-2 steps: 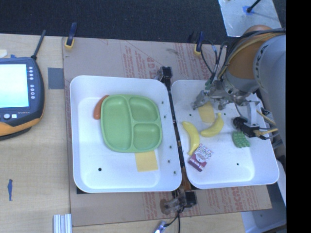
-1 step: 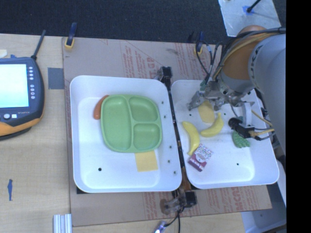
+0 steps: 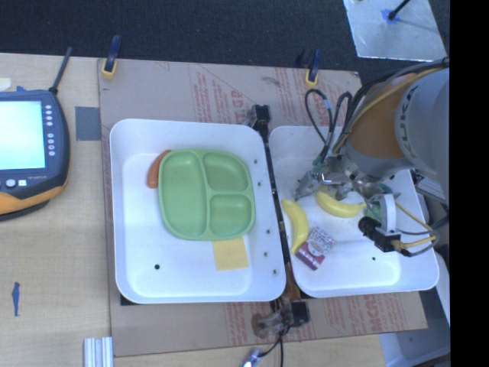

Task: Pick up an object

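In the right bin (image 3: 397, 277) lie a yellow banana (image 3: 296, 224) near the left wall, a second yellow banana-like piece (image 3: 340, 206) further right, and a small dark red and white packet (image 3: 315, 248). My gripper (image 3: 328, 183) hangs low over the middle of this bin, right above the second yellow piece and close to it. The wrist and cables hide the gripper's tips, so I cannot make out whether it touches the piece.
The left bin (image 3: 126, 220) holds a green divided plate (image 3: 206, 194), an orange-red item (image 3: 155, 170) peeking from under its left edge, and a flat yellow square (image 3: 231, 254). A teach pendant (image 3: 27, 151) lies at the bench's left. The arm (image 3: 405, 121) covers the right bin's far right.
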Available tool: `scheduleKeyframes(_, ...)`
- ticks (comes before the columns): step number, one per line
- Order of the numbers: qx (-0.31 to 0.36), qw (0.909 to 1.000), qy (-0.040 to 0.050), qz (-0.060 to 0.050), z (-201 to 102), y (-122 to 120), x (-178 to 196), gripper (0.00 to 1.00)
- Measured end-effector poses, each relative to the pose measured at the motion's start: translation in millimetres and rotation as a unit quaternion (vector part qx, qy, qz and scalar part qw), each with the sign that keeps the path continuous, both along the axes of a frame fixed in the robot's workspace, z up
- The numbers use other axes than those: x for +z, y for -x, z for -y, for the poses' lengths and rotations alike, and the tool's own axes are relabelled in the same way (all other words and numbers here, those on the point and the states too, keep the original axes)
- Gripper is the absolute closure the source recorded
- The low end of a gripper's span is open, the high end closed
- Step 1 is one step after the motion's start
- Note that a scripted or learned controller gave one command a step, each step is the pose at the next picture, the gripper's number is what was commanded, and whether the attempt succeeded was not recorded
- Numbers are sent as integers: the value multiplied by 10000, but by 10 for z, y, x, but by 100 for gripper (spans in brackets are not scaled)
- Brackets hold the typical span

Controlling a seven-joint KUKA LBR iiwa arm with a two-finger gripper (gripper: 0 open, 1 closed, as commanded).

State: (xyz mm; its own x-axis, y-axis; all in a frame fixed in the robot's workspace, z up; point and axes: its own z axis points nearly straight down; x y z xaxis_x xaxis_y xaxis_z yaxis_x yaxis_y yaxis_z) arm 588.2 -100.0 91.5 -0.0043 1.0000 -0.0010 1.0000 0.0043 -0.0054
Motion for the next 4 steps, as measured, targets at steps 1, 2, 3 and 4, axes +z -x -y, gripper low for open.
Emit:
scheduleKeyframes(1,13,10000,12,-9,11,0,104,100)
scheduleKeyframes(2,13,10000,12,-8,10,0,103,0)
scheduleKeyframes(3,-21,10000,-3,17,634,-512,56,0)
scheduleKeyframes(4,4,10000,-7,4,266,-535,3,0)
